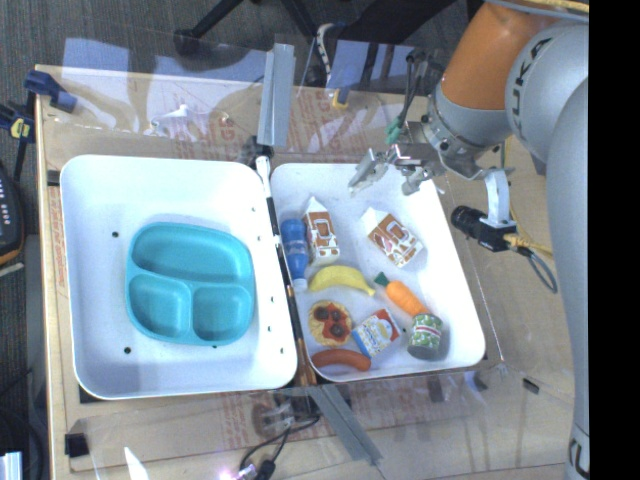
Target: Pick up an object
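Observation:
My gripper (388,173) hangs over the far end of the right bin (462,298), its fingers spread apart with nothing between them. Below it in this bin lie a brown-and-white carton (393,240), a small milk carton (320,230), a blue bottle (293,248), a banana (340,279), a carrot (403,296), a round pizza toy (330,320), a juice box (375,334), a green can (427,336) and a red sausage (340,359). The brown-and-white carton is the closest to the gripper, a little nearer the front.
The left bin (90,198) holds a teal divided plate (192,283). A grey metal bar (273,93) stands behind the gap between the bins. The bench's edges carry clamps and cables.

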Robot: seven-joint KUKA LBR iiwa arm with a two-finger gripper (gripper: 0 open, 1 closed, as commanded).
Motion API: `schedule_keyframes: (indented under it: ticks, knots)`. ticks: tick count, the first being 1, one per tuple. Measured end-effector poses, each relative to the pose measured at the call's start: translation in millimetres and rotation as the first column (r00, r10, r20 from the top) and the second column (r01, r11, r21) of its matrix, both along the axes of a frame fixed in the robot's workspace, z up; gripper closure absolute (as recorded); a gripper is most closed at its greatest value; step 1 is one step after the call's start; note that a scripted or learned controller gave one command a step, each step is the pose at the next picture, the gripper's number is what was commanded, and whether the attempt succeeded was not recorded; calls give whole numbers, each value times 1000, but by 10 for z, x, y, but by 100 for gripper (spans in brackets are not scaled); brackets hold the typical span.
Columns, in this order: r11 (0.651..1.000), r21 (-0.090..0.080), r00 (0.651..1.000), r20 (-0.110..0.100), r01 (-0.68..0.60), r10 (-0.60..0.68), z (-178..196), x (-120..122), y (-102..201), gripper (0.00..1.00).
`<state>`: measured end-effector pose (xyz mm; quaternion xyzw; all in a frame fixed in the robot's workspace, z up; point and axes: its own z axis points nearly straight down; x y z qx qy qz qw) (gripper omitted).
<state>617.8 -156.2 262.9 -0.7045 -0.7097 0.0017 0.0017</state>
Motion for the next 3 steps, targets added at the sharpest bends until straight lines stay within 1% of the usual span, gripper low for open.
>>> schedule_keyframes:
  ticks: [1,2,3]
  knots:
    - [1000,0,1000,-1,28,-28,-943,-680,-367,0]
    - [1000,1,1000,2,29,-29,-1711,-918,-529,0]
    - [1000,0,1000,2,23,-23,-1603,-910,-526,100]
